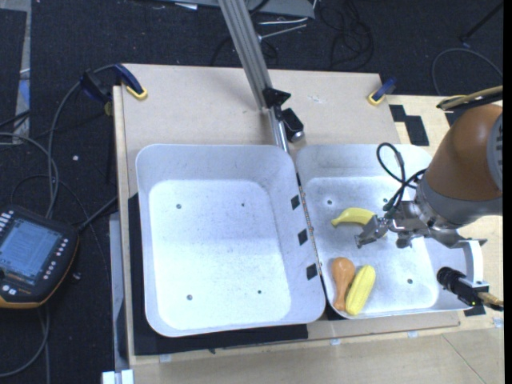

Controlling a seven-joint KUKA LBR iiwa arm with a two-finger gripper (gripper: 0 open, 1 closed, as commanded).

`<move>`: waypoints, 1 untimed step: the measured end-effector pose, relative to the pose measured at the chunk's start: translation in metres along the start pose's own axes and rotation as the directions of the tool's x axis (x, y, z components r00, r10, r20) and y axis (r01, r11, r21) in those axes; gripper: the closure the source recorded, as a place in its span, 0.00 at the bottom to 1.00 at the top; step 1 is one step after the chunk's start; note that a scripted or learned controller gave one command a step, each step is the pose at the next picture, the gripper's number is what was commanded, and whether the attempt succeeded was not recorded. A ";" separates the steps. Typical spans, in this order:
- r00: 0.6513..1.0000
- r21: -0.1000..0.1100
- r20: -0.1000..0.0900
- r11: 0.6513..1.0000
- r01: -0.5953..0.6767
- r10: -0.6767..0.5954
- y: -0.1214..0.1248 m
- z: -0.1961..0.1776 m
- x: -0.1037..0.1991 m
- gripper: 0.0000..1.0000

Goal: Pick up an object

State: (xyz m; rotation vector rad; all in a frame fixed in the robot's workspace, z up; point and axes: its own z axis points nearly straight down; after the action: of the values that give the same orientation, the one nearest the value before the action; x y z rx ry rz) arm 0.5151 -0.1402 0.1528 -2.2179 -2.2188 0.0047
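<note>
Three objects lie in the right bin (400,184). A yellow banana (352,216) rests near the bin's middle. An orange carrot-shaped piece (342,278) and a yellow corn cob (360,288) lie side by side at the front left corner. My gripper (384,237) hangs low over the bin floor, just right of the banana's right end. It stands open with nothing between its fingers. One finger (369,234) is close to the banana's tip; whether it touches is unclear.
The left bin (160,166) sits beside the right one, sharing a raised middle wall (302,214). A slanted metal pole (248,46) rises behind the bins. The arm's orange band (472,154) and black cables (392,166) hang over the right bin's far right.
</note>
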 end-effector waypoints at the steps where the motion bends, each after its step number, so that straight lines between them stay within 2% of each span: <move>1: 1.000 0.000 0.000 1.000 0.000 0.000 -0.001 0.053 0.000 0.00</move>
State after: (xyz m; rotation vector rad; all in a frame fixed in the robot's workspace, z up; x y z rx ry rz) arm 0.5137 -0.1398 0.1001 -2.2185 -2.2184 0.0044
